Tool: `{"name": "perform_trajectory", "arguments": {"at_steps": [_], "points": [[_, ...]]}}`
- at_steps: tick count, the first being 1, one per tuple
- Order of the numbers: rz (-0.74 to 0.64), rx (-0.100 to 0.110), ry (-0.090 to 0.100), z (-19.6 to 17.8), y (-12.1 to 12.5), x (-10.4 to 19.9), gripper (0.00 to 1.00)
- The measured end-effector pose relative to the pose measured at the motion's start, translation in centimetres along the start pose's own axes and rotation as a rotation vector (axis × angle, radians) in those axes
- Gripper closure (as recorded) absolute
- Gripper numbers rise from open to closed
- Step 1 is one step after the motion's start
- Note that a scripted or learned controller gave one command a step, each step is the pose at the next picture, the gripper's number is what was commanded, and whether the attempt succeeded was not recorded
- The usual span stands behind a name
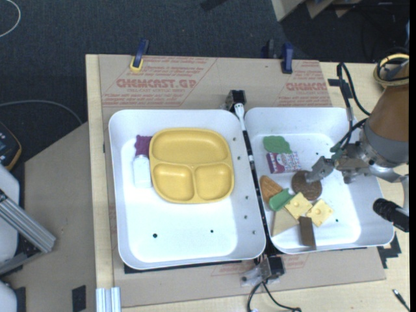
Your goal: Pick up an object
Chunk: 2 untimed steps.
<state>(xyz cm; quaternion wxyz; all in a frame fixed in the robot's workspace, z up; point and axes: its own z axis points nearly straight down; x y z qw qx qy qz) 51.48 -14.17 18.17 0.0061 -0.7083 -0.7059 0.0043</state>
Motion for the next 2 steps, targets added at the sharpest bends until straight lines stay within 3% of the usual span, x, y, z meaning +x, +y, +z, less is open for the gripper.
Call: {"name": "perform_trajectory", "arguments": {"at_steps": [1,2], "points": [[-0.003,-0.015,-0.002,-0.8,0.3,0.0,0.0],[-0.002,-0.006,0.0,5.3,-0.4,-0.4,0.0]]}}
